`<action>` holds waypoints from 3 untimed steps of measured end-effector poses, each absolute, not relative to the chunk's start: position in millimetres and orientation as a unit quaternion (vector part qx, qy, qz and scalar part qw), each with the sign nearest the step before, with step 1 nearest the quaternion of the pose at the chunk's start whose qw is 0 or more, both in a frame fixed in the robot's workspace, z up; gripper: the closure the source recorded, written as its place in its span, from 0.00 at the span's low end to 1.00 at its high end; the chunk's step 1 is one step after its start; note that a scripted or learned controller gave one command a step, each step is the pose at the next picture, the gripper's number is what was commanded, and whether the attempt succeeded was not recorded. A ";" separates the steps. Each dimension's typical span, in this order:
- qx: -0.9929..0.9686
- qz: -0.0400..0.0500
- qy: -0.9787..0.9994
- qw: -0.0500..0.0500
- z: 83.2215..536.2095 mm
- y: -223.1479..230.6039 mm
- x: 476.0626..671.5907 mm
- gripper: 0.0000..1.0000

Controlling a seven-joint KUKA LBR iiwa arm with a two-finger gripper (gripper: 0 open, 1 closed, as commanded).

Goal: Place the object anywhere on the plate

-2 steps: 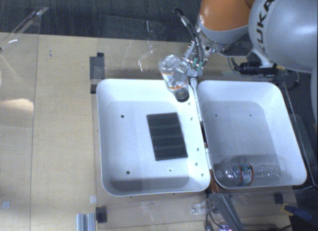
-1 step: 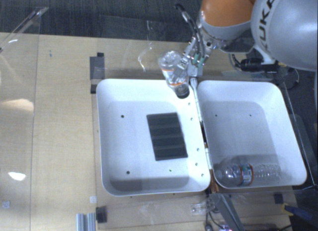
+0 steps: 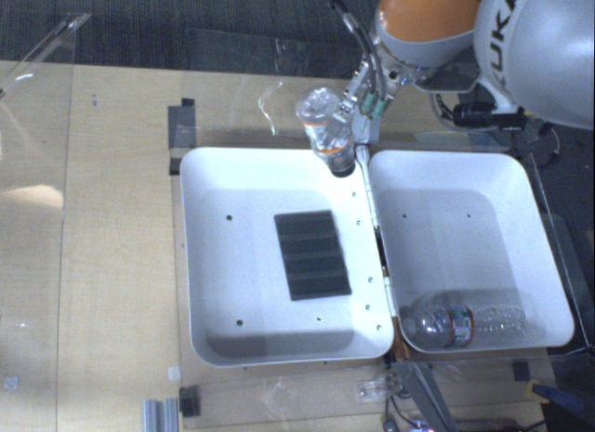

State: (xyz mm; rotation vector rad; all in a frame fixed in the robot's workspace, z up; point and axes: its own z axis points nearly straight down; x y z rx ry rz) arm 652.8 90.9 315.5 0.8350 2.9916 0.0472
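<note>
The gripper point(image 3: 346, 147) hangs over the left bin's point(image 3: 209, 235) far right corner; its finger state is unclear. A bottle point(image 3: 462, 322) lies along the right bin's point(image 3: 521, 226) near edge, and a plate point(image 3: 312, 255) sits mid-left bin.

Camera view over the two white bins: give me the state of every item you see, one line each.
Clear plastic bottle in the right bin: lying on its side at the near wall.
Crumpled clear plastic bottle: lifted, at the gripper, over the far edge of the left bin.
Dark ribbed rectangular plate: flat in the left bin, nothing on it.
</note>
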 end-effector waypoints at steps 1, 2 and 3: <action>0.268 0.018 0.963 0.021 327.5 91.7 654.1 1.00; 0.034 0.001 0.999 0.004 322.8 60.7 597.1 1.00; 0.019 0.001 1.000 0.006 368.9 25.6 637.6 1.00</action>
